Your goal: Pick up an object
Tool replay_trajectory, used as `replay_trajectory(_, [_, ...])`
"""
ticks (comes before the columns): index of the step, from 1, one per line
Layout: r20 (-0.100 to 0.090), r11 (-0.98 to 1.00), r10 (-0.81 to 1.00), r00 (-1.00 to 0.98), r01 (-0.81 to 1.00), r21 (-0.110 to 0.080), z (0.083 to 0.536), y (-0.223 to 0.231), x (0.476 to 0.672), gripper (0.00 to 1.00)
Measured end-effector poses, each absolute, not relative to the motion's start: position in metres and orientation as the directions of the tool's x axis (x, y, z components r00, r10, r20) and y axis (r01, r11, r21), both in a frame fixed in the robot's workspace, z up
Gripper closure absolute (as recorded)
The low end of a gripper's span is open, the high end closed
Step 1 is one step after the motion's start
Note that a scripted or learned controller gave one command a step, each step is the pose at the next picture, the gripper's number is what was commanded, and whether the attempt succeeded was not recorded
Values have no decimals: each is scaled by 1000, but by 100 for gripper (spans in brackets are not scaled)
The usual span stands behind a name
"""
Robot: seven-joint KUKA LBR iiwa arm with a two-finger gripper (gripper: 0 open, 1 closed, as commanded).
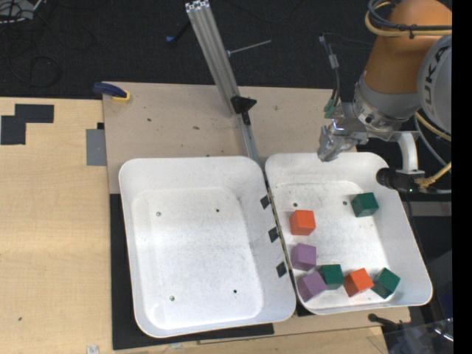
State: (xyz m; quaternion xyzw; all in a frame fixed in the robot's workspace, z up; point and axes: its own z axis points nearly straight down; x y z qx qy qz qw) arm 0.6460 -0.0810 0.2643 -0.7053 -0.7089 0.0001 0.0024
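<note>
**Gripper above the far rim of the right bin, blocks loose below**

From the camera above the bench, the arm (402,57) reached in from the right, its orange band sitting just above the wrist. The gripper (330,151) hung over the far edge of the right bin (413,249), near that bin's far-left corner. Whether it was open or closed could not be told from this angle, and nothing was visible in its grasp.

The blocks lay loose on the floor of the right bin, all apart from the gripper. An orange block (302,222) sat toward the bin's left side, about midway between far and near. A green block (364,204) rested farther right, the closest of the lot to the far rim. Just near of the orange block stood a purple block (304,257), and a second purple block (312,285) lay nearer still, beside the left wall. To its right ran a short row along the near end: a green block (332,274) touching or almost touching that purple one, then a second orange block (358,281), then another green block (386,282) close to the near-right corner.

The left bin (140,198) sat alongside, its right rim meeting the right bin's left rim. A slanted aluminium rail (216,57) rose from behind the bins.
</note>
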Motion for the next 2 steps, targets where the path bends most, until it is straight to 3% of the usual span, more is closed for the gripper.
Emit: replay_trajectory(2, [2, 4, 1000, -4, 1000, -5, 249, 15, 621, 100])
